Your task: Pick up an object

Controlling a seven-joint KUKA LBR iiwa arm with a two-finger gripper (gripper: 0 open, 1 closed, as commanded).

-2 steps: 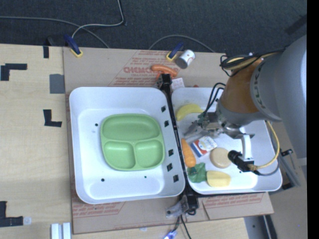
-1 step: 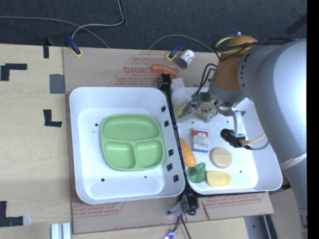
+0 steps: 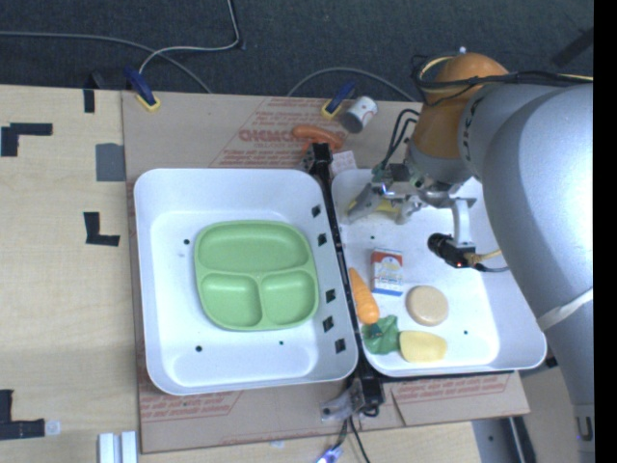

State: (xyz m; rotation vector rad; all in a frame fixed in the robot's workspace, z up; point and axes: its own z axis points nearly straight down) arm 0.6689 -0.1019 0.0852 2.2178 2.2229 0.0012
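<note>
My gripper [image 3: 383,208] hangs low over the far end of the right bin [image 3: 503,334], its two fingers spread open with nothing between them. Nearer the camera in that bin lie a small red, white and blue box [image 3: 388,270], an orange carrot [image 3: 363,297] along the left wall, a round tan piece [image 3: 427,306], a yellow piece [image 3: 422,346] and a green leafy piece [image 3: 383,334]. The box is the closest to the gripper, a short way toward the front of it.
The left bin [image 3: 154,258] holds a green divided plate [image 3: 256,273]. Behind the bins an orange item [image 3: 318,134], a small grey cylinder [image 3: 359,114] and clamps sit on the cardboard. The arm's grey body fills the right side.
</note>
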